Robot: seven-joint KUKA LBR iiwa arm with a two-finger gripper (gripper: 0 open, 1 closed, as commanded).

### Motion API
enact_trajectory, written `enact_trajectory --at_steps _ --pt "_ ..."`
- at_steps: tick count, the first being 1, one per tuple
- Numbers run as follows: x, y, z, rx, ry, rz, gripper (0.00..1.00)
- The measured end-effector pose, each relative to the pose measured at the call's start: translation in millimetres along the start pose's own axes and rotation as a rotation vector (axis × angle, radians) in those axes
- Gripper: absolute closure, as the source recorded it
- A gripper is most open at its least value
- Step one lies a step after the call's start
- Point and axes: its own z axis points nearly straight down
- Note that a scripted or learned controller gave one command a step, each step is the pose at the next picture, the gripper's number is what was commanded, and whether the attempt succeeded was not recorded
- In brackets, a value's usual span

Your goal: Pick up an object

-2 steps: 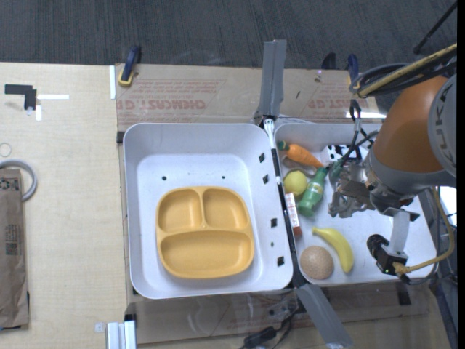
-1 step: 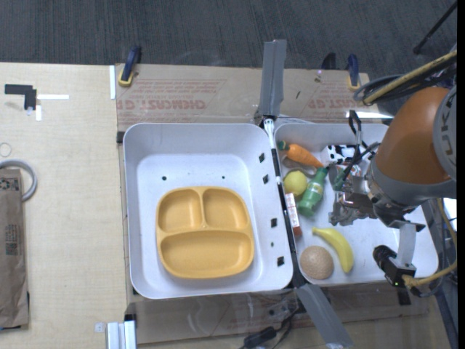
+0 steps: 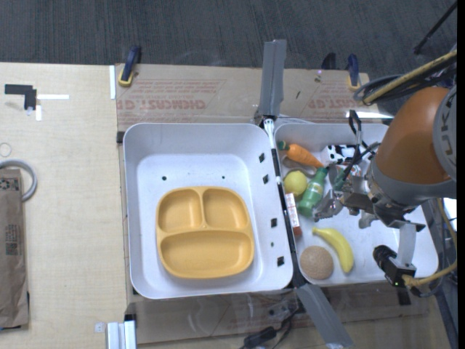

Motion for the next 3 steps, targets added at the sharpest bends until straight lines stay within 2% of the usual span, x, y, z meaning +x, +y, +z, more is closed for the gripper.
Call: enact_trajectory --at_steps 1,2,3 --pt "-48 10 72 -0.001 0.001 -0.364 0.00" --pt "-38 8 100 -0.001 0.001 -0.288 0.00" --pt "-39 8 91 0.000 0.000 -0.285 1.00"
